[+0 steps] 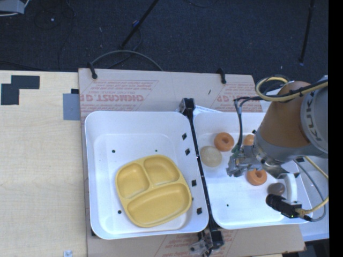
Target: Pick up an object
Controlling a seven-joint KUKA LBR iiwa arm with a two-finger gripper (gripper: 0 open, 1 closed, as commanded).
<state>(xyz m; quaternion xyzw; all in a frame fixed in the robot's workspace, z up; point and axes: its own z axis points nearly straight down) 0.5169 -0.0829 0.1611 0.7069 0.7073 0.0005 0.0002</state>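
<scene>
My gripper point(237, 166) is low in the right bin point(236, 218), near its middle. An orange ring point(256, 176) lies just right of the gripper, close to it or touching it. A second orange ring point(224, 141) sits up and to the left of the gripper. Next to the divider, left of the gripper, rests a pale round ball point(210, 157). A small orange piece point(248, 140) peeks out beside the wrist. A brown-grey lump point(276, 188) lies lower right, partly under the arm. I see nothing between the fingers.
The left bin point(102, 143) holds a yellow divided plate point(154, 190). A black divider rail point(196, 165) runs between the bins. The arm's bulk covers the right bin's far right part. Cardboard lies under both bins.
</scene>
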